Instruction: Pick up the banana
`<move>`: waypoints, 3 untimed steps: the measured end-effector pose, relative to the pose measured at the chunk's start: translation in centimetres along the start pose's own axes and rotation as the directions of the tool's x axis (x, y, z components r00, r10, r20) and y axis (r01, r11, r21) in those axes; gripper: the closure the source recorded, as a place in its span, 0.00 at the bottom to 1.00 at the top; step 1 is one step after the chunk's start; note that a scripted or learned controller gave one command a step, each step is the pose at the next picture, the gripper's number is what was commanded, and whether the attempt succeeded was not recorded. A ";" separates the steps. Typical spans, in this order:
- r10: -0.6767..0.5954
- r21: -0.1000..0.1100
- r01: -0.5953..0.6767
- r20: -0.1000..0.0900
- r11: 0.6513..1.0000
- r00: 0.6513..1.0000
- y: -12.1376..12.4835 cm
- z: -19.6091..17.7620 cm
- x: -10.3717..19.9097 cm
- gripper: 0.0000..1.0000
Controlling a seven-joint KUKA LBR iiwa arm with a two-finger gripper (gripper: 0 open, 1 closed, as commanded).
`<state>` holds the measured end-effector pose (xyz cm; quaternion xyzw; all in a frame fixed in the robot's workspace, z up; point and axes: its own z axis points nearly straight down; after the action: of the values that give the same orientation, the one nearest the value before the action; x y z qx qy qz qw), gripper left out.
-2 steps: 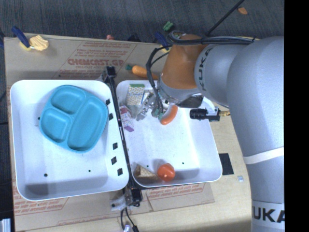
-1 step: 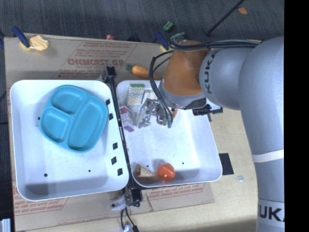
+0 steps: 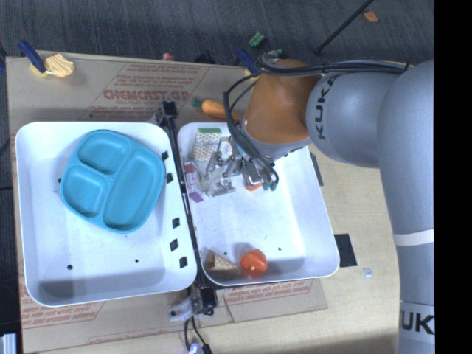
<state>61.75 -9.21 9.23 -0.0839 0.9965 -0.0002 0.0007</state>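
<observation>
My gripper (image 3: pixel 237 171) hangs low over the back half of the right bin (image 3: pixel 295 220), below the orange wrist band (image 3: pixel 276 109). A small red-orange object (image 3: pixel 253 186) peeks out right under the gripper's right side. Just left of the gripper lie a green-and-white packet (image 3: pixel 204 144) and small purple-and-white pieces (image 3: pixel 193 183), against the bin's left wall. The arm's body hides whatever lies directly beneath the wrist.
A red tomato (image 3: pixel 254 262) and a brown wedge (image 3: pixel 219 264) sit at the right bin's front edge. The left bin (image 3: pixel 44 257) holds a blue divided plate (image 3: pixel 112 179). An orange item (image 3: pixel 213 109) lies on the cardboard behind the bins.
</observation>
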 end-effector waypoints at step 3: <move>-0.250 -0.001 0.250 -0.003 0.968 0.968 0.8 -1.0 3.6 1.00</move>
<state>58.01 -9.00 10.24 -0.2089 0.9779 0.0001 -0.0008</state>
